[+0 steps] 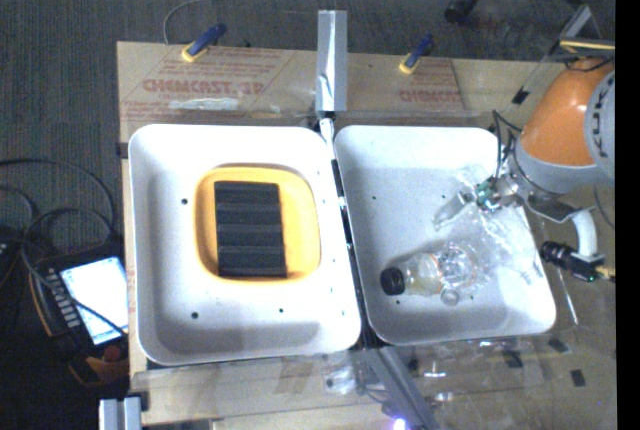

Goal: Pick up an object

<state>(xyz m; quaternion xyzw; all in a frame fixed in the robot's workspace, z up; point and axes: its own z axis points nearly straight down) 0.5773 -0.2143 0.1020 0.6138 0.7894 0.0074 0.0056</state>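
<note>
A clear plastic bottle with a black cap lies on its side near the front of the right bin, cap pointing left. Crinkled clear plastic spreads from it toward the bin's right wall. My gripper reaches in from the right over that bin's right half, just above and behind the bottle. In the left bin rests a yellow dish holding a black ridged block.
A metal post stands behind the seam between the bins. Two blue-and-yellow clamps hold the board at the back. A tablet and cables lie on the floor at the left.
</note>
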